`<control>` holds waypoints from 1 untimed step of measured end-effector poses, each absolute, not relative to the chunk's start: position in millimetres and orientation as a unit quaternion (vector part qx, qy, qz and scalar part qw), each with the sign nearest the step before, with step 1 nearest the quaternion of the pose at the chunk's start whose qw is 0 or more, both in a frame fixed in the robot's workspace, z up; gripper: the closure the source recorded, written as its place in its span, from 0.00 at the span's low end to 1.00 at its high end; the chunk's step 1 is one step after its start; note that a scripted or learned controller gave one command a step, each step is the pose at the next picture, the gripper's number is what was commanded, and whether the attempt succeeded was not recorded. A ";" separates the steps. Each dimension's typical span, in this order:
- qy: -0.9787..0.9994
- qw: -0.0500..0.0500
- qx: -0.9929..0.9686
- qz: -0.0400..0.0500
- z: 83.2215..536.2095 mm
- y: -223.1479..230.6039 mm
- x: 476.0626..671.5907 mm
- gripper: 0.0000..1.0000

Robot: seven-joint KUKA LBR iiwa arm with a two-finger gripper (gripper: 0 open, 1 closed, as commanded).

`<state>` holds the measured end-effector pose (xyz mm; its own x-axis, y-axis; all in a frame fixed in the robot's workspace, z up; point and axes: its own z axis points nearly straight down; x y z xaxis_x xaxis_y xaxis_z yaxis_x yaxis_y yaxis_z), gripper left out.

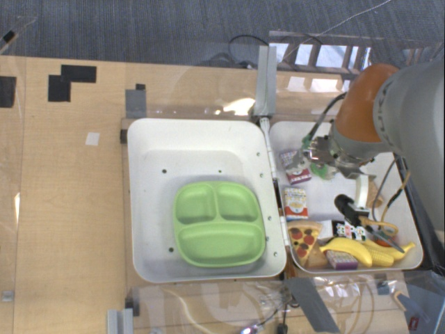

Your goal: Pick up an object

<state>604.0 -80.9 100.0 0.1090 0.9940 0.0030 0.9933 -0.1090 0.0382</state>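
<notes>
Small packet (pixel 290 161): in the right bin (pixel 306 125), at about 10 o'clock of its floor, close to the left wall; lying flat, just beside the gripper, at 9 o'clock from it.
Red-and-white carton (pixel 296 202): same bin, at 6 o'clock from the packet, also along the left wall; near the packet but apart from it.
Toy pizza slice (pixel 304 239): at 7 o'clock of the right bin, just under the carton, pointed end towards 6 o'clock.
Purple block (pixel 341 259): at 6 o'clock of the bin, against the near wall, touching the banana.
Banana (pixel 363 250): at 5 o'clock of the bin, lying flat along the near wall.
Small black-and-white item (pixel 345 229): just at 12 o'clock from the banana; too small to name.
Gripper (pixel 314 160): over the 11 o'clock part of the right bin, low above the floor, between the packet and the arm.
Grip state: cannot tell; nothing seen held.
Arm (pixel 403 110): grey with orange band, entering from 3 o'clock, covering the 1 o'clock corner of the bin.
Left bin (pixel 160 152): at 9 o'clock from the right bin, walls touching.
Green divided plate (pixel 219 223): in the left bin, at 5 o'clock of its floor, three compartments facing up.
Bench (pixel 69 186): pale wood, with black marks (pixel 69 81) at 10 o'clock.
</notes>
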 end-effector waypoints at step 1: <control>0.668 0.014 0.744 0.017 112.6 -79.3 606.2 1.00</control>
